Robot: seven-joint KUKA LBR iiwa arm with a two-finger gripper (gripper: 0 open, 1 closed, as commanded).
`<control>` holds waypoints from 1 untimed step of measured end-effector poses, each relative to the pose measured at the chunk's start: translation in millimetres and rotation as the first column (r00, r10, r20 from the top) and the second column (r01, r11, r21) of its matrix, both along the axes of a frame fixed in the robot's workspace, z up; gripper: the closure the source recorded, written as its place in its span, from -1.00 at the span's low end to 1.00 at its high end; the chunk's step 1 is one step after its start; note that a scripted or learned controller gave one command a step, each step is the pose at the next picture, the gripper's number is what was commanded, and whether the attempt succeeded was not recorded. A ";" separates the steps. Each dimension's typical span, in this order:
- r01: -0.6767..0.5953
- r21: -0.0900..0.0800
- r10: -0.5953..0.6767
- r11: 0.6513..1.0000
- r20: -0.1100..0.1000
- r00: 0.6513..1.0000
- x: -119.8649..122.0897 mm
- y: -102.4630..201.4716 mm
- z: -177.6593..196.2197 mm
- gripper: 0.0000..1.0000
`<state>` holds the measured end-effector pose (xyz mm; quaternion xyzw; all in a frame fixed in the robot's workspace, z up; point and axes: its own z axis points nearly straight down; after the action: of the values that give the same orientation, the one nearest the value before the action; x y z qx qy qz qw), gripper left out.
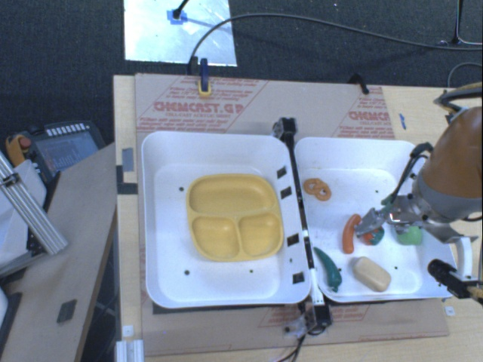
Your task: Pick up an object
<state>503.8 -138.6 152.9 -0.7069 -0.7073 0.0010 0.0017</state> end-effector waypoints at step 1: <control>0.000 0.001 0.000 1.000 0.000 1.000 -6.8 4.2 -44.9 -1.00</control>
<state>497.0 -134.4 108.0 -0.7068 -0.7074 0.0007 0.0019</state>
